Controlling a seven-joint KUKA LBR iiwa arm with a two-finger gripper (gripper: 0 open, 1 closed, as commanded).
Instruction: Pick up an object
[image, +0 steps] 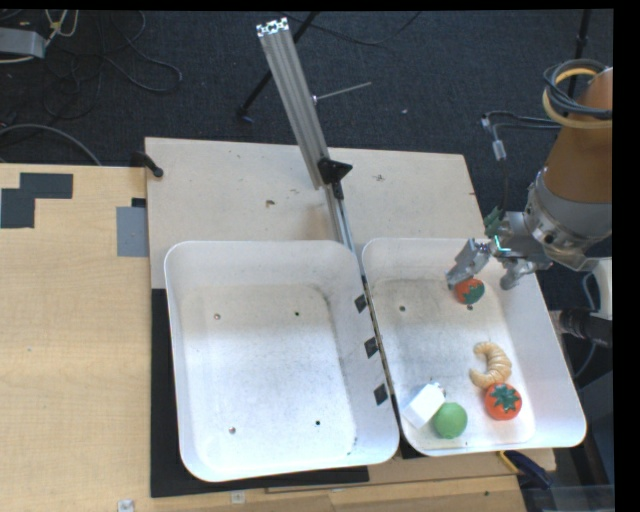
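In the right bin (420, 320) lie several small objects. A small red and green object (469, 291) sits near the bin's far right wall. My gripper (487, 275) hangs just over it, open, with the fingers spread; the object lies below and between them, closer to the left finger (463, 268). It is not gripped. Toward the bin's near end rest a tan curled pastry-like piece (490, 362), a red tomato (503, 401), a green ball (450, 420) and a white block (425, 403).
The left bin (260, 370) stands beside the right one, with a divider carrying black clips (368, 345) between them. A slanted metal rail (300, 110) rises behind the bins. The arm's grey and orange body (580, 170) fills the upper right.
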